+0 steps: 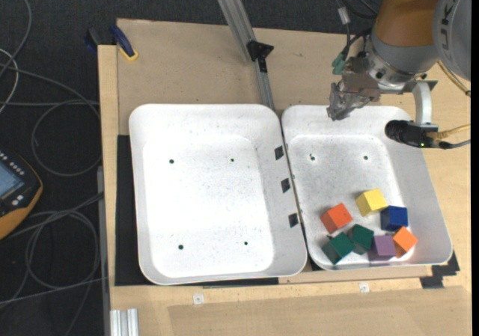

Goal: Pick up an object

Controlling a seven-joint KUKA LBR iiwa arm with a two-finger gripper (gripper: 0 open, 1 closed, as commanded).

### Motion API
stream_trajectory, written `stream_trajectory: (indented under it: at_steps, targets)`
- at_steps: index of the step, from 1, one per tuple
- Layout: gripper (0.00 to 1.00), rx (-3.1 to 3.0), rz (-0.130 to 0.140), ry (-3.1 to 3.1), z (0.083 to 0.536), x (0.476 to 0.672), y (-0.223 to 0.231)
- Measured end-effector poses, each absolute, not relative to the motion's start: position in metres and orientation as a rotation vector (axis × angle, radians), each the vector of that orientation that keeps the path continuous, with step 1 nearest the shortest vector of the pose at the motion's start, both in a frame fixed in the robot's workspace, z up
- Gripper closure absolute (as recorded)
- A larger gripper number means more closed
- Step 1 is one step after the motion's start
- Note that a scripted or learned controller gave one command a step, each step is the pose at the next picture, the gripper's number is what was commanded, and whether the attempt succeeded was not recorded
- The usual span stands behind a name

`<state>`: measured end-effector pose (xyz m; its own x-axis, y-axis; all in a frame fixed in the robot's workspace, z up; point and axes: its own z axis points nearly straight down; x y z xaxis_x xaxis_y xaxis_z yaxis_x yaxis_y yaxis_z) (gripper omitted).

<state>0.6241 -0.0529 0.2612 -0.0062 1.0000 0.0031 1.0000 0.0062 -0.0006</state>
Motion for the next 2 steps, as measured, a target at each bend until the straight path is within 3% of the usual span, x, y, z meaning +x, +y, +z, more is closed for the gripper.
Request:
stream_trajectory:
  at_steps: [2]
  targets:
    - [1.0,-2.21,-0.001,-2.226,0.259,0.574,0.057]
